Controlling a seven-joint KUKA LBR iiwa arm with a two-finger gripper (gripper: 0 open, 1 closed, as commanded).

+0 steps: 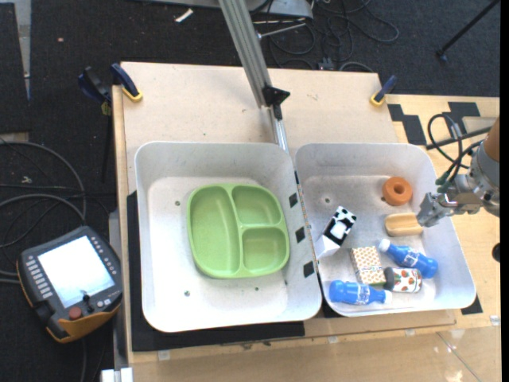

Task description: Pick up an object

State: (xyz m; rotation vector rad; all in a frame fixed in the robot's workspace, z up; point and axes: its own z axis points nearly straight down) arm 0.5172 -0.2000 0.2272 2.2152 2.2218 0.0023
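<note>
1. Objects for picking are all lying in the right bin (pixel 358 159), which is sitting edge to edge with the left bin (pixel 145 213) on the bench (pixel 191 102) in the camera view.
2. Nearest the gripper (pixel 433 211), a tan block (pixel 403 224) is lying flat by the bin's right wall, and an orange ring (pixel 398 190) is resting just behind it.
3. The gripper is hanging over the bin's right rim, just beside the tan block. It looks close to touching the block's end, but at this angle I cannot tell whether there is contact, nor how its grip is standing. I am seeing nothing held in it.
4. The arm (pixel 487 173) is reaching in from the right edge, with cables looping above it.
5. Toward the bin's middle, a black-and-white object (pixel 339 227) is lying tilted near the left wall.
6. Along the front, a blue bottle (pixel 356 293) is lying on its side, a patterned box (pixel 366 263) is sitting just behind it, a small red, white and black object (pixel 403 280) is lying to the box's right, and a second blue bottle (pixel 412 259) is lying slantwise behind that.
7. In the left bin, a green divided plate (pixel 238 231) is lying flat at the centre.
8. A metal pole (pixel 246 38) is slanting down to the seam between the bins, and a teach pendant (pixel 70 281) is lying on the floor at the left.
</note>
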